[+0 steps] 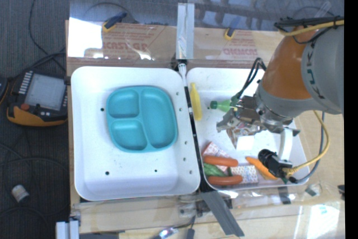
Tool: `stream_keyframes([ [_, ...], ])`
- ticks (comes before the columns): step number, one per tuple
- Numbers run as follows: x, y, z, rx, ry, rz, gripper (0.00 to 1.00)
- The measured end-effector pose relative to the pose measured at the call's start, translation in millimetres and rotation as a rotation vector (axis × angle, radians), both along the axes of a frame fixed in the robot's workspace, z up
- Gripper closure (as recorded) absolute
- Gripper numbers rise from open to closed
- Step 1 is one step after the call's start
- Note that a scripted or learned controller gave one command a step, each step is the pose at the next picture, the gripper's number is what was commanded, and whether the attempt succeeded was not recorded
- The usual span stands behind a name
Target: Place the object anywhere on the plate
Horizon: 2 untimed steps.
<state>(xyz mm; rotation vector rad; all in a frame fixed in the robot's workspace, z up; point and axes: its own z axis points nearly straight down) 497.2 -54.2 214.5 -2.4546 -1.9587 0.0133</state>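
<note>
The claw point(238, 123) hangs low over the middle of the right bin point(246, 79), at the end of the arm point(291, 73). Its slant to the camera hides whether it is released or clenched, so that cannot be told.

The green piece point(221, 104) lies just beside the claw at its 10 o'clock, on the bin floor. A yellow piece point(195, 101) lies further out at 10 o'clock, along the bin's left wall. Two sausages point(220, 161) lie at 7 o'clock, near the front wall, with a red and white packet point(212, 149) just above them. A carrot point(258, 165) lies at 5 o'clock.

The plate point(141, 118), teal with three compartments, sits in the left bin point(84, 176), well apart from the claw at its 9 o'clock.
</note>
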Motion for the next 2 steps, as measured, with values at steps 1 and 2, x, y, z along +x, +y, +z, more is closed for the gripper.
stream_keyframes([
  [1, 33.4, 3.1, 66.6, -0.001, -0.001, -0.038, 1.0],
  [2, 64.7, 66.8, -4.1, 0.001, 0.002, -0.033, 1.0],
])
